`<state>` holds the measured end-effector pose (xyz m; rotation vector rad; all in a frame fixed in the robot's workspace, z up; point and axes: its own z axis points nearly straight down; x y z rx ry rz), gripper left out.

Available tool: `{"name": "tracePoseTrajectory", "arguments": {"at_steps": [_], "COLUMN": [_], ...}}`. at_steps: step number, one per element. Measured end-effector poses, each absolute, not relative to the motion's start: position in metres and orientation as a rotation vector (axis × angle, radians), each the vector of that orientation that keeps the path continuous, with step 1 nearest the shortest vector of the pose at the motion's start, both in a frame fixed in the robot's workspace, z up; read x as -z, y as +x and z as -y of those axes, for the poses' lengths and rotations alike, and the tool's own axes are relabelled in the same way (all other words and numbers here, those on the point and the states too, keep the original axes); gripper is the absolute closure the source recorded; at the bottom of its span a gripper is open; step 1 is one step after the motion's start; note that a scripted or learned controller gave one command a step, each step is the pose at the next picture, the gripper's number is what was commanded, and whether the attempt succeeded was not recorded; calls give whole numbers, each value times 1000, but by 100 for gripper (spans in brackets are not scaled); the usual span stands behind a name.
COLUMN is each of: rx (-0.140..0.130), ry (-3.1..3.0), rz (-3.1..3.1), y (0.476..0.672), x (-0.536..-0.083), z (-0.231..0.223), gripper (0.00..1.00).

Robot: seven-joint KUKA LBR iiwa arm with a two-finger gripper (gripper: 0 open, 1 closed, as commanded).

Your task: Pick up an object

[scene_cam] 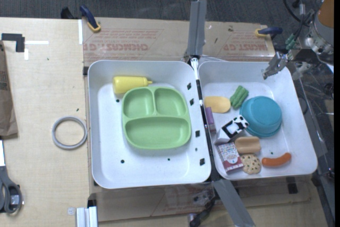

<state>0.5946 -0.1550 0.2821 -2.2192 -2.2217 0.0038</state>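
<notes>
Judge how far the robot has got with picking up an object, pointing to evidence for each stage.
Done: nothing looks lifted; the blue bowl, green beans, sausage, cookie and other items lie in the right bin.
In hand: the pincer sits at that bin's upper right corner, with no object seen in it.
Left: descend on one item, grasp it and lift.

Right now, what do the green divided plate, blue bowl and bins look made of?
Green divided plate: likely moulded plastic, matte, uniform colour with soft rounded ridges. Blue bowl: probably plastic too, slight sheen on its upturned base. Bins: thin white plastic by the look, smooth with rounded corners; can't confirm.
</notes>
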Motion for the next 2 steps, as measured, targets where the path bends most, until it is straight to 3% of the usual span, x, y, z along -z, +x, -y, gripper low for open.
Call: {"name": "tracePoseTrajectory", "arguments": {"at_steps": [1,2], "rx": [-3,-2], "ry": [-2312,-2337], "rz": [2126,2101], "y": [622,612], "x": [-123,-160], "z": [127,184], "gripper": [0,0]}}
